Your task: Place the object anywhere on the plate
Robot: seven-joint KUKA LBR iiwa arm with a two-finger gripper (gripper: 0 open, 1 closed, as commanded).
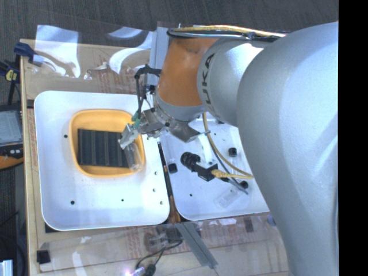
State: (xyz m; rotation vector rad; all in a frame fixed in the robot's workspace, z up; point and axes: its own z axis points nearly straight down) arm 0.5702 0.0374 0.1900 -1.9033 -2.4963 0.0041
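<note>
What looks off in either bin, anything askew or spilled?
Nothing stands out. The yellow plate lies flat in the left bin, its dark ribbed slab square to the rim. The tool hangs over the plate's right edge. No spill or damage visible.

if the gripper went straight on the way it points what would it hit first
Probably the yellow plate, near its right edge in the left bin. The gripper points down at it. Height above it is unclear from this slanted view.
</note>
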